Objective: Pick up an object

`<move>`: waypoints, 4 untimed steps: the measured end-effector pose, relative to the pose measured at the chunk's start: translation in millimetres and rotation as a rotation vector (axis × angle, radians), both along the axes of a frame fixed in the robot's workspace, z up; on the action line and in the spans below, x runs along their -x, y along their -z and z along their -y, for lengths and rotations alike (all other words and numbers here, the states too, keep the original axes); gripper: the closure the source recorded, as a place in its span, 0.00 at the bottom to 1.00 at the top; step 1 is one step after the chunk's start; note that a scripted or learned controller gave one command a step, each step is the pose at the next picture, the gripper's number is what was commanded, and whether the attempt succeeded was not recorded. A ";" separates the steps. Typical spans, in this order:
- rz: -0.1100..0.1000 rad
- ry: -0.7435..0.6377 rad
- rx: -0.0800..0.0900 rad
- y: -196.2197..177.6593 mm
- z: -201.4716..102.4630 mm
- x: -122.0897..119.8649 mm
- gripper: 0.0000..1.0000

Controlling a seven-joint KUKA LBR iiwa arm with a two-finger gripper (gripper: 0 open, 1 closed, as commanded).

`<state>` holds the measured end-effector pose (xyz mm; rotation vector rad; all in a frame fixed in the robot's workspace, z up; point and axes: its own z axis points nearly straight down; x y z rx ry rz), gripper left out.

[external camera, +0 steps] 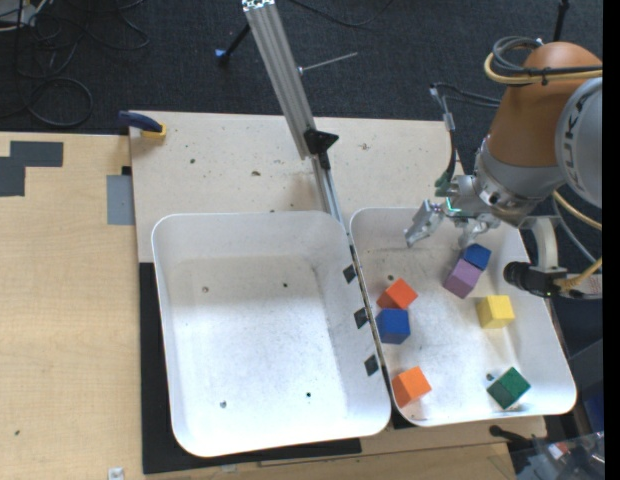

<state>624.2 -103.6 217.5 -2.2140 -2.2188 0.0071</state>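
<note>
Seven blocks crowd the right bin (pixel 550 408) beneath the pincer (pixel 448 226).

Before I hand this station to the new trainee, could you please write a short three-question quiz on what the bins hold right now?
1. True or false: all the small cubes lie in the right-hand shallow white bin.
2. How many orange cubes are there?
3. Which cube lies nearest the gripper? A) green cube B) yellow cube C) small blue cube beside the purple one

Key:
1. True; the left-hand shallow white bin holds no cubes.
2. Two: one orange cube by the divider, another orange cube near the front.
3. C, the small blue cube touching the purple cube.
</note>
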 end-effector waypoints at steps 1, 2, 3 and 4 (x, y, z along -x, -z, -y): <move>0.005 0.001 0.001 -2.7 0.6 -0.9 0.00; 0.000 0.001 0.001 43.0 5.1 -2.4 0.00; -0.001 0.002 0.001 90.7 7.5 6.2 0.00; 0.007 0.003 0.002 126.5 6.4 5.4 0.00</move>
